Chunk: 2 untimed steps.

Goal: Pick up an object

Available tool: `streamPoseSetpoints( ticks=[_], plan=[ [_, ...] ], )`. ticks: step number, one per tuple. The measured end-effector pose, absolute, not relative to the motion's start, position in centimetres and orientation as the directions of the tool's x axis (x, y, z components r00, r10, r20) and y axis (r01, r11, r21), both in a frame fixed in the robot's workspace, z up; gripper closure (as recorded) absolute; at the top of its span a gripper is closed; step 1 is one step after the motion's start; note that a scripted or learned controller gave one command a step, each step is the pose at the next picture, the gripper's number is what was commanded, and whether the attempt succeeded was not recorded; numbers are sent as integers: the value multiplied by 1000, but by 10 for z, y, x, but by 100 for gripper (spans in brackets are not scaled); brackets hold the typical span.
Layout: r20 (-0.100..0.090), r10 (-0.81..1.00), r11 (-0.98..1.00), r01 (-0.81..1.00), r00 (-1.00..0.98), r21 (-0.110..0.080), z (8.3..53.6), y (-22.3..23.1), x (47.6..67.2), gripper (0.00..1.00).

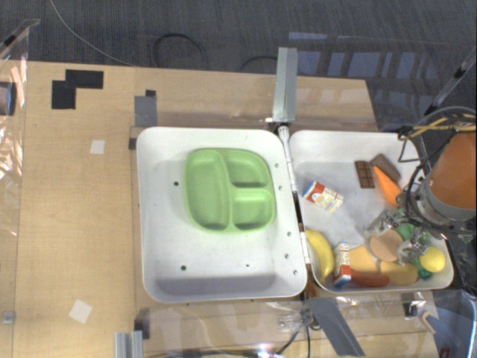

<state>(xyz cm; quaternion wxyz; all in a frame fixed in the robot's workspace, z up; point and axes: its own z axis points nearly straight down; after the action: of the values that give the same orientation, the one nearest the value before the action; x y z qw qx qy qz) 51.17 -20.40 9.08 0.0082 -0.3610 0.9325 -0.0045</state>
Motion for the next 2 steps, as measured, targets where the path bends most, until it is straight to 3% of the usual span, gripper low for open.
streamPoseSetpoints(
  ticks=[1,2],
  plan=[
    [-11,-569,822,-569,-822,-9,90,-183,569,100],
    [-11,-543,840,-543,-839,-8,89,-204,662,100]
  ],
)
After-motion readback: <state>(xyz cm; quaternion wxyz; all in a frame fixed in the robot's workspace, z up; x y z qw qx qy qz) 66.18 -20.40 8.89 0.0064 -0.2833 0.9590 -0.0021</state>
